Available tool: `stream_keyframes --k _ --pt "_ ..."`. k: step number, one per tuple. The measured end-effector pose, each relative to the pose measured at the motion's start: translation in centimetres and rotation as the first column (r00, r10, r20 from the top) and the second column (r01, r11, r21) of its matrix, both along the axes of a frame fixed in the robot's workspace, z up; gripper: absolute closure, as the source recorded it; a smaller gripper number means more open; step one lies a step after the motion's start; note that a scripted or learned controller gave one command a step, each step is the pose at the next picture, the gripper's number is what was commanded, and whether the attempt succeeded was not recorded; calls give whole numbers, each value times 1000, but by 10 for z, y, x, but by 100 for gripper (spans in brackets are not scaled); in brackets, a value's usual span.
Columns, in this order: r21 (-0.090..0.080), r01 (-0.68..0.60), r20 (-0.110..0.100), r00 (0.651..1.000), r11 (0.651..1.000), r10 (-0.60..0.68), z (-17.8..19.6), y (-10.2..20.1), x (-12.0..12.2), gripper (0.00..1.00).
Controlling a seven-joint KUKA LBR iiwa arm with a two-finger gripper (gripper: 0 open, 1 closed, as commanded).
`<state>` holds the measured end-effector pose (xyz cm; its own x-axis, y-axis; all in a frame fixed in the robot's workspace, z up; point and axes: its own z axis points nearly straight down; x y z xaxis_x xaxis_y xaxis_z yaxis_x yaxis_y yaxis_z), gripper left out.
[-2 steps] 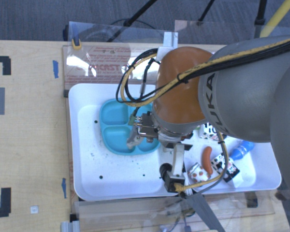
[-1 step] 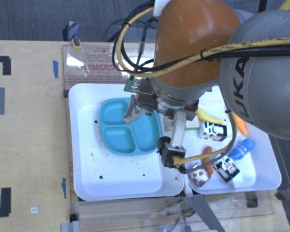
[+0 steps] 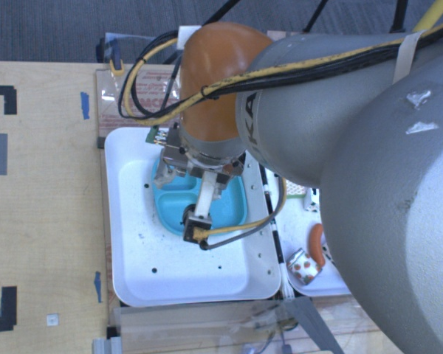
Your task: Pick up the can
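Camera view: arm is hanging over the left bin, wrist sitting above a blue dish at frame centre, probably searching. Can isn't identifiable. Right bin is holding a red-white object.
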<state>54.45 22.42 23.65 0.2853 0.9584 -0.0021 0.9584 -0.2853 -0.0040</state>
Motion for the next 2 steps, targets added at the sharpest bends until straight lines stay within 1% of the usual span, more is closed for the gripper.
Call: stream_keyframes --k 1,2 --pt "-1 104 0 995 995 -104 -63 -6 -66 0" --pt "1 172 4 985 985 -172 -55 -4 -51 0"
